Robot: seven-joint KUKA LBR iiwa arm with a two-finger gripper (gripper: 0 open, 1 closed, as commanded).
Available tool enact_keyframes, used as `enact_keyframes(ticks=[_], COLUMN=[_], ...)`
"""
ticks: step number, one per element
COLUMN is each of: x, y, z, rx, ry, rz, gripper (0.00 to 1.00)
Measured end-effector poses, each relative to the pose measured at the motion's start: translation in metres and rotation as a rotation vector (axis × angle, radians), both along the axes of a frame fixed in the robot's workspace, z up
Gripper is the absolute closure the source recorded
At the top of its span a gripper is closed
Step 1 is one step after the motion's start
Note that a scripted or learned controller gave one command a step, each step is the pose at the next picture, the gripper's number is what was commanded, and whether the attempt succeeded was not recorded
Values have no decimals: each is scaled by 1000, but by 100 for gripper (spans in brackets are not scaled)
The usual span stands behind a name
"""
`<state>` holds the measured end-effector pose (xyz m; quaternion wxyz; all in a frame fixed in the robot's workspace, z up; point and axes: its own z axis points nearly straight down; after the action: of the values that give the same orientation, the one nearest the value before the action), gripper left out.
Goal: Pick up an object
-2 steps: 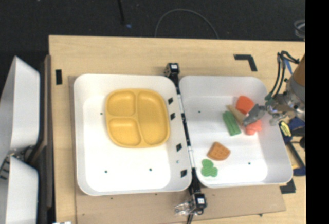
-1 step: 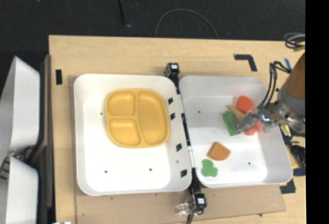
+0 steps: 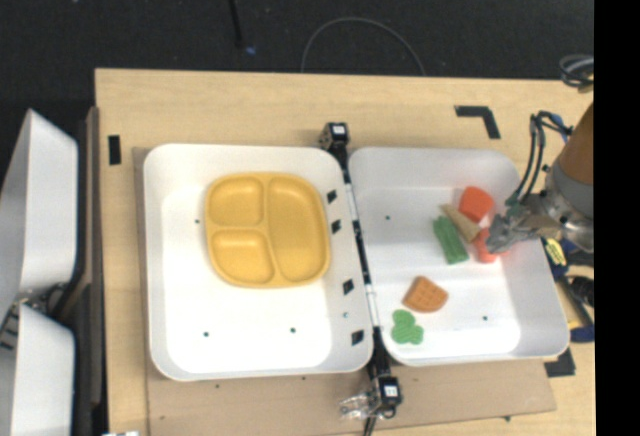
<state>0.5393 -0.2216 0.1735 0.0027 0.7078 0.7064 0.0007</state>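
Observation:
Several small objects lie in the right bin. An orange-red block sits near the back, with a tan stick and a long green piece just in front of it. A small red piece lies right beside the green one. An orange waffle-like wedge and a green clover-shaped piece sit nearer the front left. My gripper reaches in from the right and is low over the small red piece, touching or nearly touching it. The arm's body hides the grip itself.
The left bin holds a yellow divided plate. A row of black clips marks the wall between the bins. Cables hang by the arm at the right edge of the bench.

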Motion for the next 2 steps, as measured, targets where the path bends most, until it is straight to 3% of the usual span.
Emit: enact_keyframes(ticks=[1,2], x=[0,0], y=[-3,-4], z=[65,48], rx=[-1,0], ry=[-3,4], rz=[5,2], gripper=[100,100])
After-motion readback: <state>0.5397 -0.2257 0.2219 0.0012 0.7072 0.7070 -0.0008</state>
